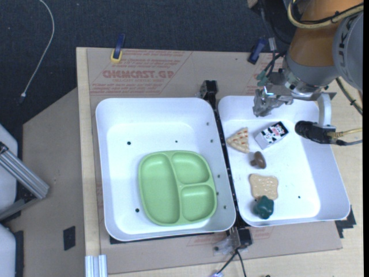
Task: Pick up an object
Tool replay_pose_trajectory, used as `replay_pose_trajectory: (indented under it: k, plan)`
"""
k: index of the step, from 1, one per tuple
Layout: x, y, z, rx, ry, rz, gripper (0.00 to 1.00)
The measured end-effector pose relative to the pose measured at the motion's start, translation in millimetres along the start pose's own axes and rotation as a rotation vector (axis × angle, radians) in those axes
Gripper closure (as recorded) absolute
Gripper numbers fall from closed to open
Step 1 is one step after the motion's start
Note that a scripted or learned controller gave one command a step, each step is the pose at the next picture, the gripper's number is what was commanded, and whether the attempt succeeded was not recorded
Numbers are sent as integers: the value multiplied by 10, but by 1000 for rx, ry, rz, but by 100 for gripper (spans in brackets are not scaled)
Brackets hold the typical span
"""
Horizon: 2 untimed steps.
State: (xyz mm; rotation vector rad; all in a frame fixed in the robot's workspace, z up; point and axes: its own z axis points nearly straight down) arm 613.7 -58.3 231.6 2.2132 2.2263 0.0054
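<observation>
Hovering near the right bin's (328, 209) far rim, the gripper (264, 109) is seen empty, jaws apart; a milk carton (272, 134) lies just beside. A green tray (176, 187) occupies the left bin (112, 154).

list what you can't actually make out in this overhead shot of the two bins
- Gripper, camera view: its fingertips are small and dark against the right bin's far wall, so open or shut is unclear.
- Black-and-white carton: print too small to read.
- Small brown object: too small and blurred to identify.
- Arm: cut off by the top and right edges.
- Teal object: shape blurred.
</observation>
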Motion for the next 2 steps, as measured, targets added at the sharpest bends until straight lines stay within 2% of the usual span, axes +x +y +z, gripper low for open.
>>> replay_pose_trajectory:
  k: [2]
  plan:
    - [1161, 103, -92, 2, 2, -1, 100]
